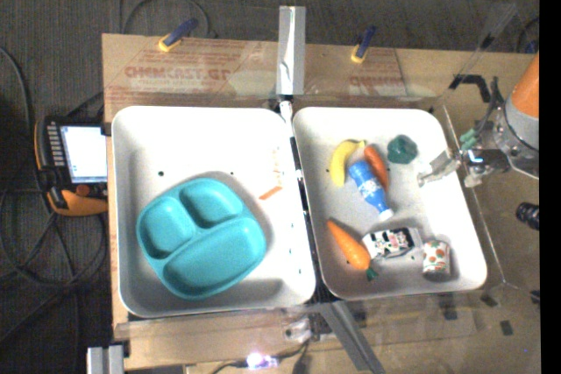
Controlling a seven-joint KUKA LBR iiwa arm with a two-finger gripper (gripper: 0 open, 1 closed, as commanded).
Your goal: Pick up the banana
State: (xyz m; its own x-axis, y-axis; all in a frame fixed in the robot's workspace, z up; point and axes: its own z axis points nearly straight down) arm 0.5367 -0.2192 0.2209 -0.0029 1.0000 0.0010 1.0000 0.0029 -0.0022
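Two shallow white bins sit side by side on a bench: the left bin [131,188] and the right bin [456,223]. The left bin holds a teal divided plate [203,235], lying toward its near side, with a small orange scrap [271,191] just beyond the plate's far right corner. The grey arm [526,123], with its orange band, enters from the right, and its gripper [447,164] hangs over the right bin's right-hand rim, well apart from the objects; whether the jaws are open or closed cannot be told, and nothing is seen between them. In the right bin, the banana [341,160] lies in the far left part, touching a blue-and-white bottle [370,186], which lies against a small carrot [377,165]. A dark teal object [401,149] rests just to the right. Nearer the camera lie a larger carrot [349,245], a black-and-white carton [391,242] and a small spotted cup [435,256].
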